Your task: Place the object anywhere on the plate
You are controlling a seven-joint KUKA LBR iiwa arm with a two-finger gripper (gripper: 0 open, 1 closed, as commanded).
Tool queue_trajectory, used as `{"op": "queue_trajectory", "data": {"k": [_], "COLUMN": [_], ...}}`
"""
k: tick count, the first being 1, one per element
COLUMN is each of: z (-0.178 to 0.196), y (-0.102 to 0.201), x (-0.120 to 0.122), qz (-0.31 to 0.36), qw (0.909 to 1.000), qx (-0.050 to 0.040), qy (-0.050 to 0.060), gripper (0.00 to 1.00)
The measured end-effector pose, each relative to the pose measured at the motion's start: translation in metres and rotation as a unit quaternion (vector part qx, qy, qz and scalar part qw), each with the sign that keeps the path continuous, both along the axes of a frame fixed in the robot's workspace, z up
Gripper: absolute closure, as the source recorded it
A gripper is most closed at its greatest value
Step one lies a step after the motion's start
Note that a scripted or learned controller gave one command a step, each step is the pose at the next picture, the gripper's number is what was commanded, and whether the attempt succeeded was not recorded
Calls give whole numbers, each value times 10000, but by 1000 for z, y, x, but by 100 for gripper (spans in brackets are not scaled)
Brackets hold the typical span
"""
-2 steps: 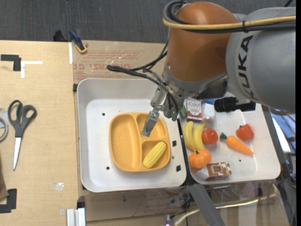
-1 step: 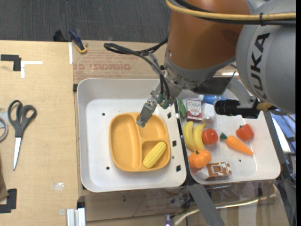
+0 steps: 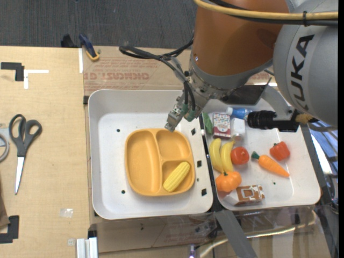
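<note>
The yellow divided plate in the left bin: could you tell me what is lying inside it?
An ear of corn lies in the small lower-right compartment of the yellow plate. The two other compartments show bare. The gripper covers a bit of the plate's upper rim.

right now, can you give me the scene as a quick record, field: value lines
plate: yellow divided plate in the left bin
on plate: corn cob, in the lower right compartment
gripper: above the plate's upper right edge, nothing seen between its fingers
right bin: holds bananas, tomato, carrot, red pepper, orange pumpkin, small cartons
bench: scissors at the left
</note>
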State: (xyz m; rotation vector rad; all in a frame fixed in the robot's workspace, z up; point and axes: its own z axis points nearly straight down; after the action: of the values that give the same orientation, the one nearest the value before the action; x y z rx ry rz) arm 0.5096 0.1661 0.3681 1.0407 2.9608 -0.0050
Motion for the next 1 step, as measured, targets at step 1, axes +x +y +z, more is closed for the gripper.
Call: {"op": "queue_trajectory", "data": {"k": [1], "z": [-115], "y": [50], "x": [-23], "qz": [-352], "qw": [9994], "qx": [7], "qy": [22], "gripper": [100]}}
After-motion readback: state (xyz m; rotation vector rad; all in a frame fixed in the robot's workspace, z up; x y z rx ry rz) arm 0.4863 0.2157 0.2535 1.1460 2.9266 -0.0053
